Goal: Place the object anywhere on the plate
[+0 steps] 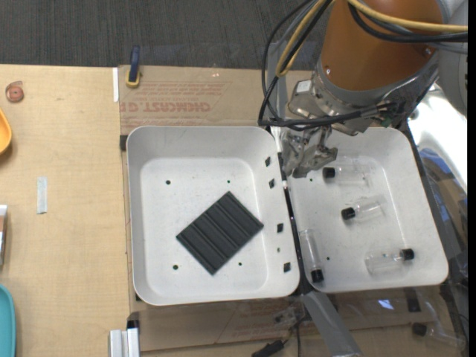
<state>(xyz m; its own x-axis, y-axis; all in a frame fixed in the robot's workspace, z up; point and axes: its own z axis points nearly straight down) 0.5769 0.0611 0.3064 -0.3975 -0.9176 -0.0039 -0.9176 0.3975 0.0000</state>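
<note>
Object: most likely one of the small clear vials with black caps in the right bin (424,222), at the right of the frame. Which one the arm wants cannot be told.
Vials: one vial at the upper middle of the bin (342,172), one in the middle (361,211), one at the lower right (388,259), and one along the left wall (312,253). They all lie flat on their sides, well apart from each other, as if they rolled there.
Plate: the dark ridged plate (220,231) lies flat and turned at a slant in the middle of the left bin (141,222). It has nothing on it, so the job looks not yet done.
Why apart: the vials and the plate sit in different bins, so a vial must be carried over the wall between them.
Gripper: the gripper (305,158) hangs at the upper left corner of the right bin, near the wall between the bins and just beside the upper vial.
Hand state: it points down, but it is blurry, so it cannot be told how wide it is or whether it holds anything. No vial shows in it.
Arm: the big orange and grey arm (379,28) fills the upper right of the frame.
</note>
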